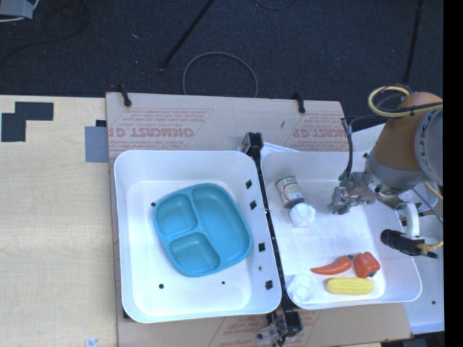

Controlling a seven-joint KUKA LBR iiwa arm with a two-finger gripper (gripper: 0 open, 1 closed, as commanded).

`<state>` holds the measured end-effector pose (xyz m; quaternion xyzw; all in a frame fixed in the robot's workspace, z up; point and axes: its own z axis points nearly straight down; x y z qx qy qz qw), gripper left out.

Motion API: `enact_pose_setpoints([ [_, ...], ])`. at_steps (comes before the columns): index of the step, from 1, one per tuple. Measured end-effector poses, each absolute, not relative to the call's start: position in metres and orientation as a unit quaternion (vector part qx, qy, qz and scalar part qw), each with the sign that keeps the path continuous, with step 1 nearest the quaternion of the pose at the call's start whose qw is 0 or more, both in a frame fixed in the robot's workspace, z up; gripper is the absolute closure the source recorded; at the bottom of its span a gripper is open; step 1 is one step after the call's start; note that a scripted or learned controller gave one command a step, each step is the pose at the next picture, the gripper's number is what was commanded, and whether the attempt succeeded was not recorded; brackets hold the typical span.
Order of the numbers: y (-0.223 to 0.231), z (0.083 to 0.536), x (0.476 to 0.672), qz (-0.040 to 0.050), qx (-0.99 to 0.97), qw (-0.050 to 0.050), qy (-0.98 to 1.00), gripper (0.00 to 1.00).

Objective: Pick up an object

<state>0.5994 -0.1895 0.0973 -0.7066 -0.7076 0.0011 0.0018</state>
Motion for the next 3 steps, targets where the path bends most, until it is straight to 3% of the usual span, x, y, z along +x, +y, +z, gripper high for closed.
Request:
enact_pose_setpoints([
  [3, -0.189, 0.254, 0.584, -0.0009, -0.707, -0.002, -0.707, 1.00],
])
